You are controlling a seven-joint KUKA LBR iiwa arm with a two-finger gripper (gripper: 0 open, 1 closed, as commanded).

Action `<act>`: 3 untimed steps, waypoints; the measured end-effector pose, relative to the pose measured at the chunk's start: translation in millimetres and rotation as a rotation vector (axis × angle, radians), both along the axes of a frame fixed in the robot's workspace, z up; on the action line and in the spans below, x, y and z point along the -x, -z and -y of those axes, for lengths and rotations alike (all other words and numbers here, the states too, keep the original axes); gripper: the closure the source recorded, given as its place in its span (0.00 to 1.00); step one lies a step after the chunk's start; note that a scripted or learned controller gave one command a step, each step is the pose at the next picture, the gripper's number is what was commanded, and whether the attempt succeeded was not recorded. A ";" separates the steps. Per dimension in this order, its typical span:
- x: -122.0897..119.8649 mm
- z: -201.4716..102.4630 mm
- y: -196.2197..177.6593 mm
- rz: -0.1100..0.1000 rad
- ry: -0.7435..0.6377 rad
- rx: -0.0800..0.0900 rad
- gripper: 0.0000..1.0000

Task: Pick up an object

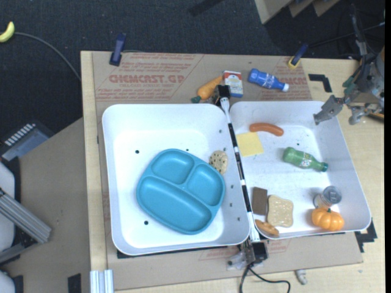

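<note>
The gripper (351, 105) sat up at the far right corner of the right bin (342, 145), hanging just over its rim, and nothing showed in its grasp. Open or shut? From this angle I couldn't tell; the tool was a grey tangle against the bench edge.

Down in that right bin, the pickings were all lying loose. A sausage (266, 129) lay near the far wall, with a yellow cheese slice (249, 144) just beside it toward the divider. A green bottle (303, 159) lay on its side mid-bin, the nearest item to the gripper yet clearly apart from it. Along the near end sat a brown chocolate bar (260, 201) touching a slice of toast (280, 211), with a small bread roll (266, 227) tucked at the near wall. Over in the near right corner, a grey can (330, 196) stood just beside an orange pumpkin (327, 218).

The left bin (122, 133) carried a blue divided plate (180, 191), and a cookie (218, 160) rested near the plate's rim against the divider.

Beyond the bins, on the bench, a carrot (209, 88), a milk carton (232, 83) and a blue bottle (267, 80) lay in a row.
</note>
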State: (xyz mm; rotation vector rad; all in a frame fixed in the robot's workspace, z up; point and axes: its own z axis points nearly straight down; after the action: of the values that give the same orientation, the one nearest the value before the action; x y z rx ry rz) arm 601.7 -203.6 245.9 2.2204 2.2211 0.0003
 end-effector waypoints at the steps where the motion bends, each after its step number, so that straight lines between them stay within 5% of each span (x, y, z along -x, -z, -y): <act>1: 10.4 -17.3 53.0 -0.003 -0.001 -0.001 0.00; 2: 1.2 -41.4 161.7 -0.001 -0.001 -0.001 0.00; 3: 14.8 -54.9 161.3 -0.003 0.000 -0.002 0.00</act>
State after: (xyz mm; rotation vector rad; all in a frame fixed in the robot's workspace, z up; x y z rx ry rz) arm 586.9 -148.8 84.6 2.2223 2.2236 -0.0009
